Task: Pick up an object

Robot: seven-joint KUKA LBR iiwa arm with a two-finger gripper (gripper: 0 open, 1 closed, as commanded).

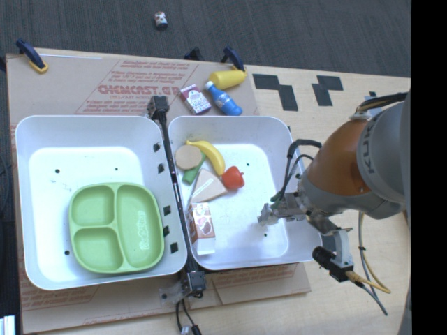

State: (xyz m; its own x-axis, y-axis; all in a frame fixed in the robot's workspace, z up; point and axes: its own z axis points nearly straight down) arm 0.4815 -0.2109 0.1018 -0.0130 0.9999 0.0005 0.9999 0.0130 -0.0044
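The gripper hangs over bare floor near the right wall of the right bin, can't tell its state, and the red pepper is just off toward the bin's middle, with the banana lying diagonally beyond it.

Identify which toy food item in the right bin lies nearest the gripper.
The red pepper: it lies farthest right in the cluster, closest to the gripper, while the banana and the rest lie further left.
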